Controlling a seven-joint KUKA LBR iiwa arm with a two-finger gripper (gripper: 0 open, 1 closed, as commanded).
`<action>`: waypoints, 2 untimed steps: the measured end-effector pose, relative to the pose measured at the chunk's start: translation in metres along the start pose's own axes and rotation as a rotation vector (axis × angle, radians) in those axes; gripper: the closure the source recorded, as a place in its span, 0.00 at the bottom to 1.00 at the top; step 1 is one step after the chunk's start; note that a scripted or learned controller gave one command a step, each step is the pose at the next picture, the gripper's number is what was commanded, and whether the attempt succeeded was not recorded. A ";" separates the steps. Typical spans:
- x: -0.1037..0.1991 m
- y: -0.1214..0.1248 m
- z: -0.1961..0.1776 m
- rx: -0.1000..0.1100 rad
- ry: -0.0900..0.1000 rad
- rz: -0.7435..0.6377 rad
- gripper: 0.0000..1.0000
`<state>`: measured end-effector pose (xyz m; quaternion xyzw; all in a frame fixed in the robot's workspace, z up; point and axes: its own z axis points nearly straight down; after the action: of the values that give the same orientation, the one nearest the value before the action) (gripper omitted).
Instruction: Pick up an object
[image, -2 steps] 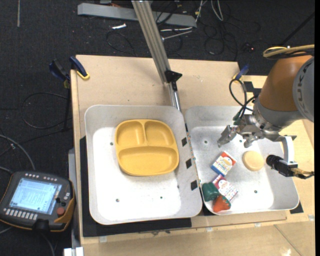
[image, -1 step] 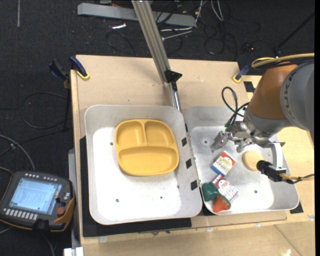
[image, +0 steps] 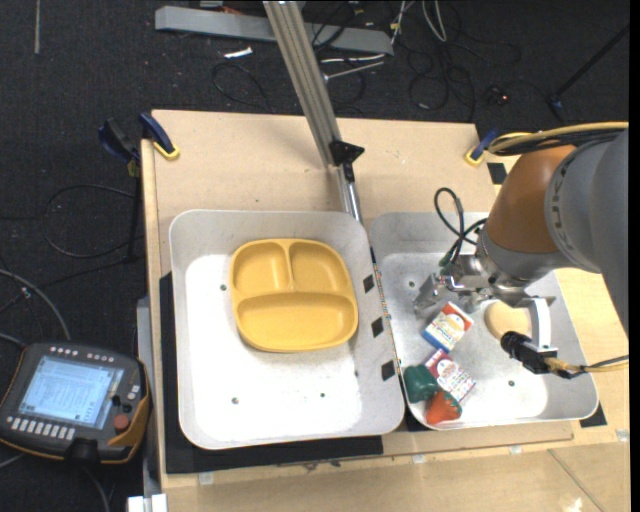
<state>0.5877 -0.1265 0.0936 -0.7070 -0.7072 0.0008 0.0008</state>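
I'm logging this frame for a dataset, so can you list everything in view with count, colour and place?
divided plate: one, yellow, in the left bin.
small carton: one, white with orange and red print, in the right bin near the end effector.
packet: one, white with red print, right bin, toward the near edge.
green and red item: one, at the right bin's near left corner; too small to identify.
bins: two, white, left bin and right bin side by side on the bench.
clamps: blue and yellow, at the bench's far corners.
handheld control unit: one, grey with orange, on the floor at the left.
arm: one, grey with orange band, over the right bin.
end effector: one, low over the right bin.
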 end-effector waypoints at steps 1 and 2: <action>0.000 0.001 -0.012 -0.004 0.000 0.000 1.00; -0.001 0.001 -0.055 -0.007 -0.001 -0.001 1.00</action>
<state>0.5886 -0.1276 0.1482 -0.7067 -0.7075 -0.0012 -0.0020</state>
